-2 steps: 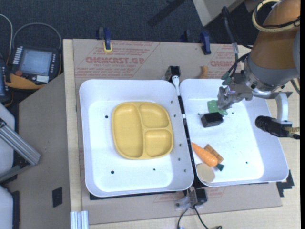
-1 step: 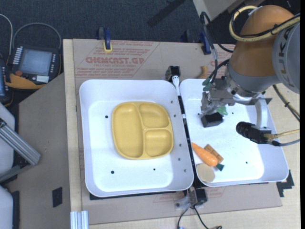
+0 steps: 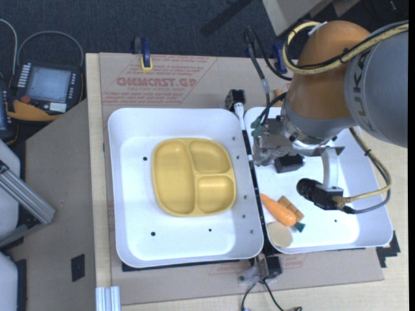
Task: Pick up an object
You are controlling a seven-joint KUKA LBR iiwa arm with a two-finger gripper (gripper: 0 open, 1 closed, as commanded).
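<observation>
The gripper [image 3: 269, 149] hangs low over the right bin [image 3: 363, 232], close to the wall it shares with the left bin [image 3: 123, 173]. The big arm hides it from above, so I cannot tell if it is spread or pressed together, and I see nothing held in it. The nearest thing to pick up looks like the carrot [image 3: 279, 208]. It lies on a slant in the right bin, near the gripper and closer to the front edge. A little brown block [image 3: 295, 210] touches its thick end, and a pale round thing [image 3: 280, 236] sits just beside it. To do this well, the gripper should come straight down over the middle of the carrot and squeeze across its thin sides, not along it. It should stay away from the block and the bin wall. The yellow plate [image 3: 193, 175] in the left bin is wide and flat, so it would be harder to grab.
</observation>
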